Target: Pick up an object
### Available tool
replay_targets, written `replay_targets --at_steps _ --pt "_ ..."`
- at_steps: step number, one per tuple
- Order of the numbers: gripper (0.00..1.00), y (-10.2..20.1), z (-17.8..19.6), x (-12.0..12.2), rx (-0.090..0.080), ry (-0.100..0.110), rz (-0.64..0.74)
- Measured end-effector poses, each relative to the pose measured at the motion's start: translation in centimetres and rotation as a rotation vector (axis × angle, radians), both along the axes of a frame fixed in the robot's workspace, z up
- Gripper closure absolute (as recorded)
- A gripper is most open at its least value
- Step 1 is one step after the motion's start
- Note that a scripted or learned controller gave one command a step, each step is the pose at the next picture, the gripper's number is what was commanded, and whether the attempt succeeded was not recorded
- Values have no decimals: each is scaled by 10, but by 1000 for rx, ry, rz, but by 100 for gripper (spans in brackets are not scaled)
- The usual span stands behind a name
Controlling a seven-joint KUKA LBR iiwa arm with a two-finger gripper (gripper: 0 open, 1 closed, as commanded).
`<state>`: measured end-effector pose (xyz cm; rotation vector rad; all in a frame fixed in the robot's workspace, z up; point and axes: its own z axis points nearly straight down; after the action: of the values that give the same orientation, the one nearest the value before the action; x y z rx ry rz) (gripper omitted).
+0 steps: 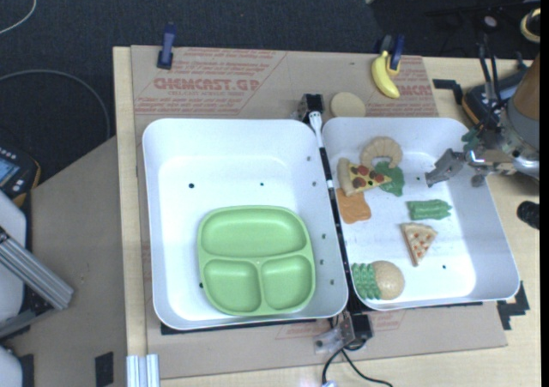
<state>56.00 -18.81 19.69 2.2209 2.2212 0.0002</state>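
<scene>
Two white bins side by side on the bench. Left bin point(171, 205) carries a green divided plate point(256, 258) toward its near side. Right bin point(489, 231) carries the small toys, any of which would serve for the pick.

Gripper point(444, 169) sits over the right bin's far right part, fingers spread wide, nothing between them (bare white floor beneath).

Toys, large to small:
- pizza slice with green leaf point(371, 178), far left, bunched against a tan ring point(382, 152) and an orange piece point(353, 207)
- round bun on green point(378, 281), near left corner
- pizza wedge point(419, 242), centre
- green strip point(428, 209), nearest the gripper

Risks, as I judge them:
- closing where it hangs would catch nothing
- flat pieces may slip under the fingertips
- the far-left cluster invites a double grab or a shove
- the bun sits hard by the bin wall, so a finger could strike the rim
</scene>
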Motion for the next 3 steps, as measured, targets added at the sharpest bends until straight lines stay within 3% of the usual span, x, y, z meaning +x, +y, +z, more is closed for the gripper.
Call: replay_targets --at_steps 1,2,3 --pt "0 7 -118 -86 6 12 -5" --pt "100 7 -102 -80 -2 -3 -3" --pt "100 55 -24 -80 0 -5 5"
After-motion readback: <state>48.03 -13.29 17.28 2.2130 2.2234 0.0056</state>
